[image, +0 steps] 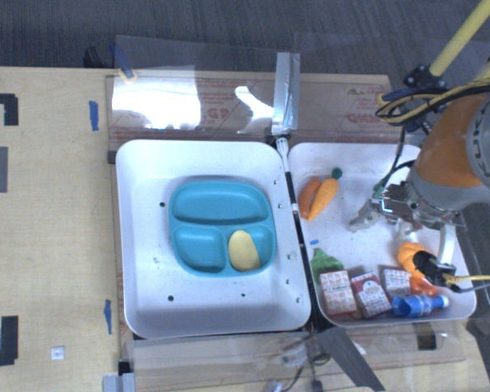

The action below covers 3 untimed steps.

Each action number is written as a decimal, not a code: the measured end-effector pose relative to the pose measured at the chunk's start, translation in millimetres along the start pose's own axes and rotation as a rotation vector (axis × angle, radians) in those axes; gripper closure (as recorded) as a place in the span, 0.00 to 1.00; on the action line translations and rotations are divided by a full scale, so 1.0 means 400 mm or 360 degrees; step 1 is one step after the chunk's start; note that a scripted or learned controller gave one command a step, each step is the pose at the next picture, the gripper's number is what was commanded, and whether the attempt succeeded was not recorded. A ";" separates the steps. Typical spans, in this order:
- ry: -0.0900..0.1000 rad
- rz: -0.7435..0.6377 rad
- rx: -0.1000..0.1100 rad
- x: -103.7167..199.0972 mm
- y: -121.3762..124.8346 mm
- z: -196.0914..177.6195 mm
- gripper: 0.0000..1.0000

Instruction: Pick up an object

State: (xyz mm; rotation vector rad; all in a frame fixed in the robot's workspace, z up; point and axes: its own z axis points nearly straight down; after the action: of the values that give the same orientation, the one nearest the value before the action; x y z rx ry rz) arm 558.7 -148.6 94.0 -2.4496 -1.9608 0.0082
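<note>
Carrot (319, 196) lies in the right bin (465, 305), near its upper left corner and well apart from our tool (374, 213). We see the tool over the bare middle of that bin, to the carrot's right. Its fingers are spread and pinch nothing.

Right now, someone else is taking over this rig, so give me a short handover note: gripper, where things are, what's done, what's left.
Gripper: low over the right bin, fingers spread, nothing between them.
Right bin: toy carrot at its left side; green piece, three small cartons and a blue bottle along the near edge; an orange item near the arm.
Left bin: blue divided tray holding a yellow item.
Done: nothing lifted.
Left: grasp and lift one object.
</note>
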 end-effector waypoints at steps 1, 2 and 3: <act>0.0033 -0.0225 -0.0012 -0.143 -0.022 0.017 0.00; 0.0029 -0.0252 -0.0033 -0.165 -0.080 0.012 0.00; 0.0013 -0.0273 -0.0032 -0.167 -0.145 0.016 0.00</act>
State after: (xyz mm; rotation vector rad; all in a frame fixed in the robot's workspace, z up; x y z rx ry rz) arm 487.6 -201.2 88.2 -2.2797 -2.1703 -0.0224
